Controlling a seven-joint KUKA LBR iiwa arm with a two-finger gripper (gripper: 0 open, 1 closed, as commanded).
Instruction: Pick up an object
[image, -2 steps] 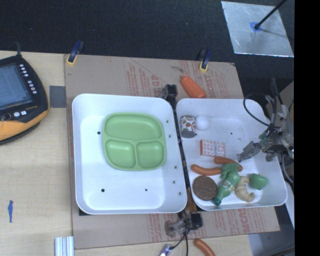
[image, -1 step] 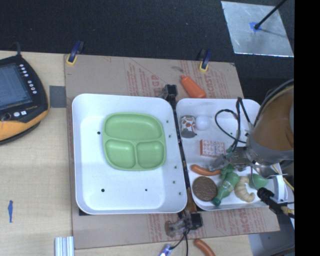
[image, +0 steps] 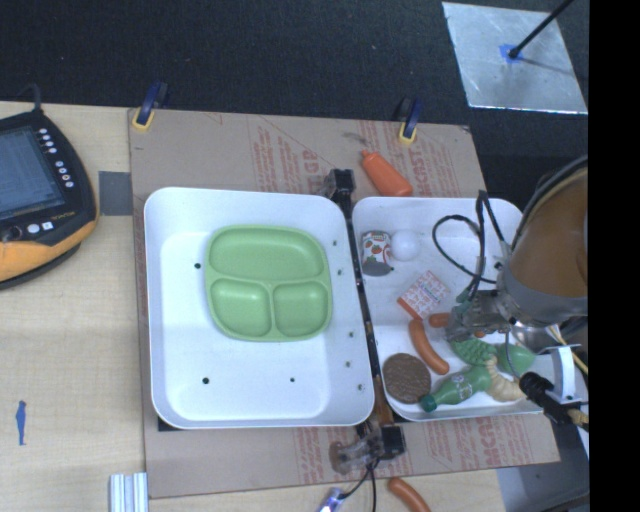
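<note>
Two shallow white plastic bins side by side on the desk, one (image: 180, 330) carrying a pale green three-compartment plate (image: 268, 282), the other (image: 430, 202) crowded with small toys. Taking the flat brown round disc (image: 407, 376) in that crowded bin as the marker: just beside it on the arm's side, a slim orange sausage-shaped toy (image: 428, 347); a little further the same way, a dark green bottle-shaped toy (image: 455, 390) lying on its side; beyond the sausage, a green leafy plastic piece (image: 480, 352); up the bin from the disc, a red-and-white printed packet (image: 425, 292), then a small white ball (image: 407, 245) touching or nearly touching a patterned little cup (image: 375, 250).

Grey two-finger gripper (image: 478, 325) low over the toys, up and to the arm's side of the disc, just above the leafy piece and near the sausage's upper end. Cannot tell whether spread or closed: too dark and tangled with cable to read. Nothing visibly held.

Judged step: approach or descent onto a candidate, most likely the leafy piece or the sausage, with the grasp itself not yet confirmed. Next move calls for settling squarely around one toy alone, closing firmly, then lifting straight up, clear of the neighbours. Some risk of pinching two toys at once or glancing off a rounded surface, given the crowding on that side of the disc.
</note>
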